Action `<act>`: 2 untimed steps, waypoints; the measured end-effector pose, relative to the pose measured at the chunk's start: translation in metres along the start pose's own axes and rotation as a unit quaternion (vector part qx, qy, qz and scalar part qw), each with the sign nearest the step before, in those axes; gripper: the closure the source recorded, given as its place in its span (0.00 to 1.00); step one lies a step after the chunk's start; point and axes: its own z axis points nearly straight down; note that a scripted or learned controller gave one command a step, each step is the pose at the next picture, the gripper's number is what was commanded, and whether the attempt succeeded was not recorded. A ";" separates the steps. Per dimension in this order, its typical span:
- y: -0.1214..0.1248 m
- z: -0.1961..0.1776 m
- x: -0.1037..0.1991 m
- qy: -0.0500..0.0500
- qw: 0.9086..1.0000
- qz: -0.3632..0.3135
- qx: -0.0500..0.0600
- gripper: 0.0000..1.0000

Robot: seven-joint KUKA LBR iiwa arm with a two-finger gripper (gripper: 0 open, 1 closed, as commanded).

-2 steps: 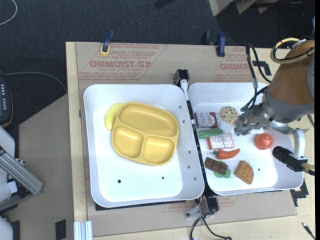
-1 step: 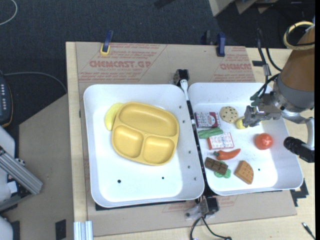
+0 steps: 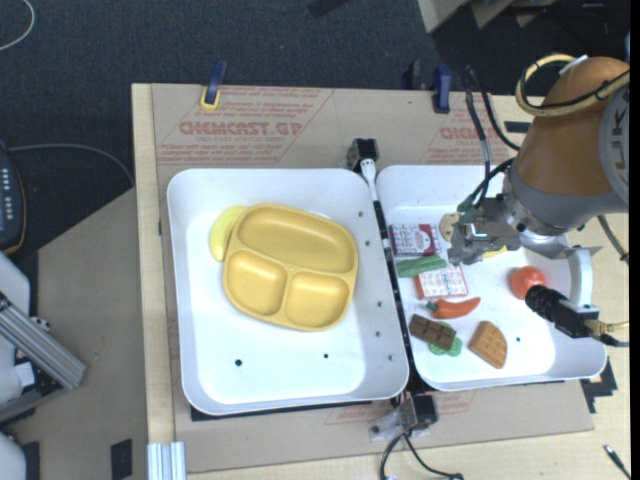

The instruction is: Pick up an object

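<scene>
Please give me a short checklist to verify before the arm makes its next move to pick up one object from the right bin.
1. Tool is above the right bin: ok.
2. Object directly below the tool identified: cannot tell; red-and-white packets and a green piece lie close there.
3. Something held now: cannot tell.
4. Targets with free space around them: ok; the waffle-like piece and red tomato-like piece lie apart.
5. Yellow divided plate stays out of the path, in the left bin: ok.
</scene>
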 end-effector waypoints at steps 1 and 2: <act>-0.004 -0.015 0.048 0.000 1.000 -0.001 -0.002 1.00; -0.011 -0.024 0.095 0.000 1.000 -0.001 -0.003 1.00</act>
